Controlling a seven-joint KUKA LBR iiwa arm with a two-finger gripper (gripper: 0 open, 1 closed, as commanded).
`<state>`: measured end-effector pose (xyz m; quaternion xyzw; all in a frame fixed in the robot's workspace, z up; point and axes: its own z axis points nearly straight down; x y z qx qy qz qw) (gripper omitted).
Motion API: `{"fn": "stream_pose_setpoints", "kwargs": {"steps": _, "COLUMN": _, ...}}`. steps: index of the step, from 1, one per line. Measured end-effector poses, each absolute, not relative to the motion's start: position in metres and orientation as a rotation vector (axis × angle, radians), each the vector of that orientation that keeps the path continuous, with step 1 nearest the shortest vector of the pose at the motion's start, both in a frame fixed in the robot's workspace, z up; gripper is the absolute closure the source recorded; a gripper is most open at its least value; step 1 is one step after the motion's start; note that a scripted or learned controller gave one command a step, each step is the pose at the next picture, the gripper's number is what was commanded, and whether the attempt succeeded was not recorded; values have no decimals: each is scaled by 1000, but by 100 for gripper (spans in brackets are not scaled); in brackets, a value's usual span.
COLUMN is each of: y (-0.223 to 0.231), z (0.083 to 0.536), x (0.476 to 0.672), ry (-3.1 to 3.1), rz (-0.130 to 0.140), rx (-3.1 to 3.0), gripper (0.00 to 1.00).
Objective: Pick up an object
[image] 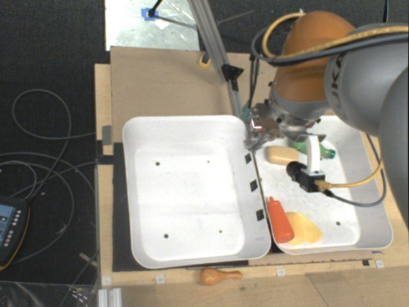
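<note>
arm (367, 62): grey, orange band above the wrist, reaching in from the right over the right bin.
gripper (284, 134): low over the upper left corner of the right bin, just above the tan block.
claw state: cannot tell, hidden beneath the wrist.
right bin (377, 232): white, shallow, holding four loose things.
tan block (281, 155): pale, rounded, lying flat right under the gripper, close to the bin's left wall.
green item (328, 151): small, beside the tan block on its right, partly hidden by the robot.
orange-red bottle (279, 220): lying along the left wall, narrow end pointing up the view.
yellow item (305, 229): flat, pressed against the bottle's right side, near the front wall.
left bin (137, 190): white, side by side with the right bin, black tabs along the shared edge.
brown thing (220, 275): drumstick-shaped, on the bench in front of both bins.
writing: dark letters on the grey arm shell, cropped, only a "K" legible.
pendant (9, 224): on the floor far left, screen too small to read.
</note>
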<state>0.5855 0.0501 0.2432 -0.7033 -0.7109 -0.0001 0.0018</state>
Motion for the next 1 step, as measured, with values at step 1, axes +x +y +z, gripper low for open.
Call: {"fn": "stream_pose_setpoints", "kwargs": {"steps": 1, "y": 91, "z": 248, "x": 552, "ry": -2231, "rz": 0, "rx": -2208, "gripper": 100}}
